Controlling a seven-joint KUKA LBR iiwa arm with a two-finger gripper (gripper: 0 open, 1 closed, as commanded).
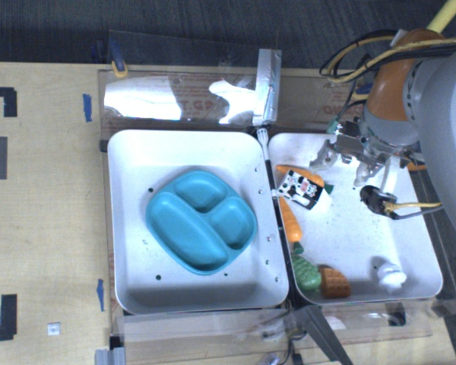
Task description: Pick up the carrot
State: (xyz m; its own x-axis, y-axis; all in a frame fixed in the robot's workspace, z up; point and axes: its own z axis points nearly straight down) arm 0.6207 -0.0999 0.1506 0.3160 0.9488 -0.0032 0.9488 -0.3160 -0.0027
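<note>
Overhead view: an orange carrot (290, 220) with a green leafy end lies along the left wall of the right bin (410, 257), pointing toward the bin's near corner. The gripper (348, 158) hangs well apart, up and to its right, fingers spread and gripping nothing. A black-and-white patterned card (300, 188) lies between them; its print is unreadable.

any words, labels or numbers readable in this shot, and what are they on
None can be read.
The black-and-white card in the right bin, by the carrot, bears dark marks with red spots, too small and blurred to tell as letters or numbers.
The clear sheet behind the left bin shows faint reddish print, washed out by glare.
The blue divided plate shows no marking.
</note>
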